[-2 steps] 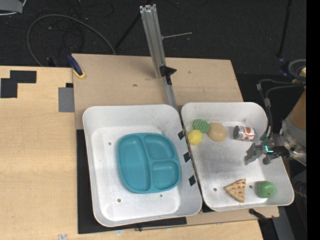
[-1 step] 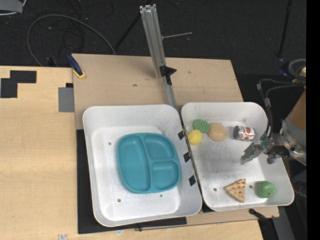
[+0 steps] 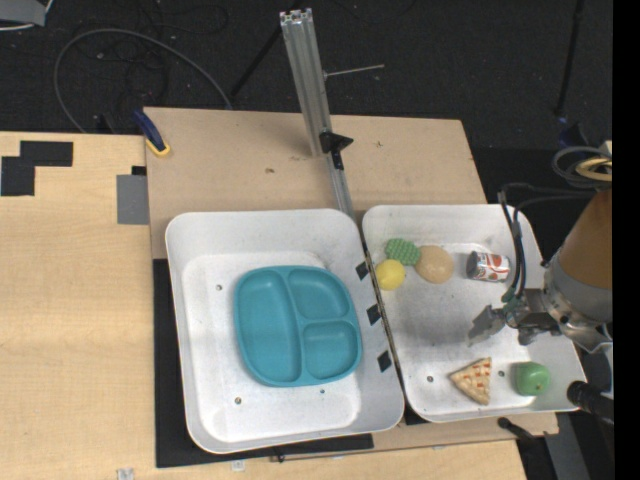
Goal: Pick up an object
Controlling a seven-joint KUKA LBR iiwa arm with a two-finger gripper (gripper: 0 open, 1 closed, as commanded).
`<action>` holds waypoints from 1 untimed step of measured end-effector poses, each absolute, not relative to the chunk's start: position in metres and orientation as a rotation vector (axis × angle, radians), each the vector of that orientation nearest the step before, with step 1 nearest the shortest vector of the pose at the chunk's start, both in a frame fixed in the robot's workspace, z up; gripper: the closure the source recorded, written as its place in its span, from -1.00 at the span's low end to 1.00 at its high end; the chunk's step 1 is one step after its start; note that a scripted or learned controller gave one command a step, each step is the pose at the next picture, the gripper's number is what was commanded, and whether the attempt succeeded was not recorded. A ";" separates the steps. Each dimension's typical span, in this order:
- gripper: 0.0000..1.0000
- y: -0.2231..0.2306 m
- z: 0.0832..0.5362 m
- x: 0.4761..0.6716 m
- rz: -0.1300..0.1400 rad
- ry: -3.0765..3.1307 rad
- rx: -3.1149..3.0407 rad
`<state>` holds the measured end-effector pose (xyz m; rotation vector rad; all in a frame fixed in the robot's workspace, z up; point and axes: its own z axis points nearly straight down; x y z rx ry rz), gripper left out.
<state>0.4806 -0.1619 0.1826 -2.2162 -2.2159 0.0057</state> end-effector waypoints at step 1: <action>-1.00 -0.170 0.129 0.485 0.006 -2.216 -2.217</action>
